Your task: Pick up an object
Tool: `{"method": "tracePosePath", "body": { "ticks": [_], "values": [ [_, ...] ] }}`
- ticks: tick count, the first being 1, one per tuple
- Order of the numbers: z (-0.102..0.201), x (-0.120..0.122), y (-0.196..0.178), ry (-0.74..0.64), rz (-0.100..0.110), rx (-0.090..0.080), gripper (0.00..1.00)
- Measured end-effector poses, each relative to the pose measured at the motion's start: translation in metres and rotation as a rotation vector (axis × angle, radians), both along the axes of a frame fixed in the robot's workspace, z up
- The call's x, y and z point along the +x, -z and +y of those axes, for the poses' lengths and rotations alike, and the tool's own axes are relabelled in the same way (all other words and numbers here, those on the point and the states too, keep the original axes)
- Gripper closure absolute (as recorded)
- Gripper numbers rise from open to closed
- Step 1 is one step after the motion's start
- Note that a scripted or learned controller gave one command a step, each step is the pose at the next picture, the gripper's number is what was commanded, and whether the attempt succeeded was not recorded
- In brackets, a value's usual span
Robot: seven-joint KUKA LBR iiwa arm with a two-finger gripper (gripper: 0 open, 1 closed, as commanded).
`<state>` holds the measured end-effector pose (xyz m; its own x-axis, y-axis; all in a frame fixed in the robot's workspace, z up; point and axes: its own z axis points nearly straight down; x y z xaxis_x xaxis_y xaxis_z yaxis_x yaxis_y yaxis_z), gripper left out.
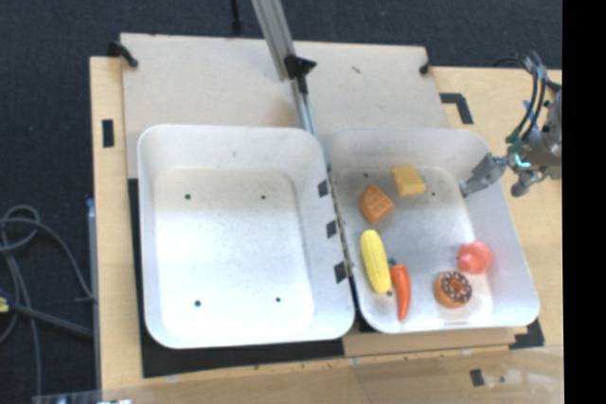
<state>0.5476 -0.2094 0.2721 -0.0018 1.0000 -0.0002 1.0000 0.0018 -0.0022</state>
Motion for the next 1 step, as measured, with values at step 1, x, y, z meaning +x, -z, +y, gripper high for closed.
{"method": "tracePosePath", "body": {
  "ticks": [1],
  "values": [
    [0.0003, 0.0008, -0.0024, -0.001, -0.005, -0.001, 0.0]
  ]
}}
